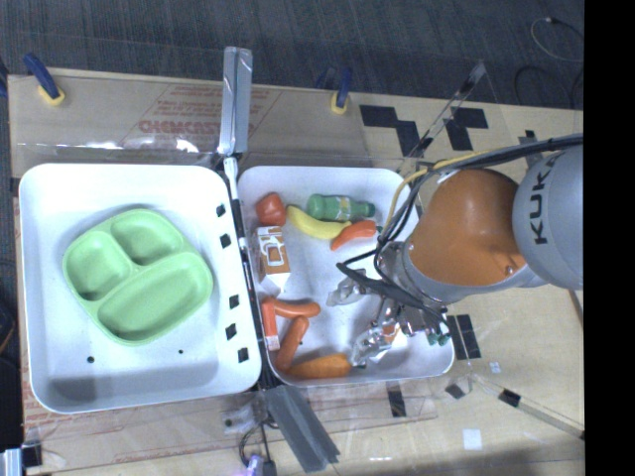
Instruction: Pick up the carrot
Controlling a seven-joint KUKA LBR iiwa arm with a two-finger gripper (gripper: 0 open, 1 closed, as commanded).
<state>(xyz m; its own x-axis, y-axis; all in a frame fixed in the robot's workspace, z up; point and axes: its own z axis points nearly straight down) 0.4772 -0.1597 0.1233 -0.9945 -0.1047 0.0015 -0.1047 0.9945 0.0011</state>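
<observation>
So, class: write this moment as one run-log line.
task: pick up carrot | hand: low in right bin, apart from carrot | carrot: beside banana | status: not picked

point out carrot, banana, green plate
carrot [353,234]: camera view, mid-body, right bin.
banana [312,225]: camera view, middle of its curve.
green plate [159,292]: camera view, floor of its largest compartment, left bin.

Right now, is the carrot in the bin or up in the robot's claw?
In the bin. The carrot lies flat on the floor of the right bin, beside the banana, apart from the gripper lower down.
</observation>
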